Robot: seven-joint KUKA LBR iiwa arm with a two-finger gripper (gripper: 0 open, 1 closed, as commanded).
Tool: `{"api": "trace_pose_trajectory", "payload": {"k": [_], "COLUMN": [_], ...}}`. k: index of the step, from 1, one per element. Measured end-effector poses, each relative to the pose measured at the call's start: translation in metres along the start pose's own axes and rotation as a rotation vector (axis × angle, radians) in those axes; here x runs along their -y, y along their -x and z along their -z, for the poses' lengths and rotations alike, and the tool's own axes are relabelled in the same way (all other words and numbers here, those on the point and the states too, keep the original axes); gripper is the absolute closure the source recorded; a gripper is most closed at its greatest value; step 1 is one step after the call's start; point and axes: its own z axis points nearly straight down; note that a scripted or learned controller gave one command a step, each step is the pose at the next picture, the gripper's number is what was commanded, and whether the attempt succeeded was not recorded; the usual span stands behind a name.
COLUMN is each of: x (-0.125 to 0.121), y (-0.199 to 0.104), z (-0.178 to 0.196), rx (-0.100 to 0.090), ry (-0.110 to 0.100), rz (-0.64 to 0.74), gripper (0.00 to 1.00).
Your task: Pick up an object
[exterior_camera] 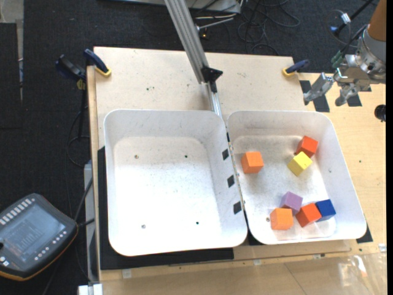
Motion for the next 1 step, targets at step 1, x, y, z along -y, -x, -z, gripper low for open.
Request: {"api": "trace_pose_trajectory", "payload": {"k": [1], "x": [-0.0007], "y": [-0.0004], "z": [0.0028], "rx": [0.002], "ry": [0.004], "rz": [0.002], "gripper": [0.00]}}
